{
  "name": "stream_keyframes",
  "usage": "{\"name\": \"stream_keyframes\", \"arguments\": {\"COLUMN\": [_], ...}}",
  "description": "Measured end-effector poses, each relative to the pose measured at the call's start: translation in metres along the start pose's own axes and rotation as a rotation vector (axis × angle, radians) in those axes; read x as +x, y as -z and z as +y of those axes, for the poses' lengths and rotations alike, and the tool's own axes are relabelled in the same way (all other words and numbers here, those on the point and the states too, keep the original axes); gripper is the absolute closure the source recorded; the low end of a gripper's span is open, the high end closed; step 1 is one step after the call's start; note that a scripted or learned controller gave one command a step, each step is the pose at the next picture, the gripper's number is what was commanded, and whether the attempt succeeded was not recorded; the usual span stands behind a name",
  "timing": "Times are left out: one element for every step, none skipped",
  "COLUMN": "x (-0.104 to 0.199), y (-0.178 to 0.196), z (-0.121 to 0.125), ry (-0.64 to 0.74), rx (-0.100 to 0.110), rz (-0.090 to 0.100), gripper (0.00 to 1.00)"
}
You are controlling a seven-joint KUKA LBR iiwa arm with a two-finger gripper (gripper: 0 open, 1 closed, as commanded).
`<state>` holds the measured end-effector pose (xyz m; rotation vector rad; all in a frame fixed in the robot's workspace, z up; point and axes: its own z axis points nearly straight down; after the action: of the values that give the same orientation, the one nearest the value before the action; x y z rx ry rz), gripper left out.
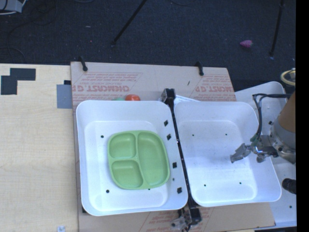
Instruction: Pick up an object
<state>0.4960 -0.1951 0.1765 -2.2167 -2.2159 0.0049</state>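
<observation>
A smooth green plate with 3 compartments lies flat in the left bin, nothing near it. The end effector hangs over the right bin, well apart from the plate; whether it's apart or together, I cannot tell

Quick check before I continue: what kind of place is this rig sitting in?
Probably a robotics lab test bench: two white bins clamped onto cardboard, a green divided tray as the pick object, and loose cables on dark carpet behind.
</observation>
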Motion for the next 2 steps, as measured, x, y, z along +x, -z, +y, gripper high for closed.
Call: {"name": "stream_keyframes", "arguments": {"x": [-0.003, -0.004], "y": [-0.063, -0.05], "z": [0.001, 0.002], "ry": [0.0, -0.004], "rx": [0.001, -0.003], "rz": [0.0, -0.001], "gripper": [0.0, 1.0]}}
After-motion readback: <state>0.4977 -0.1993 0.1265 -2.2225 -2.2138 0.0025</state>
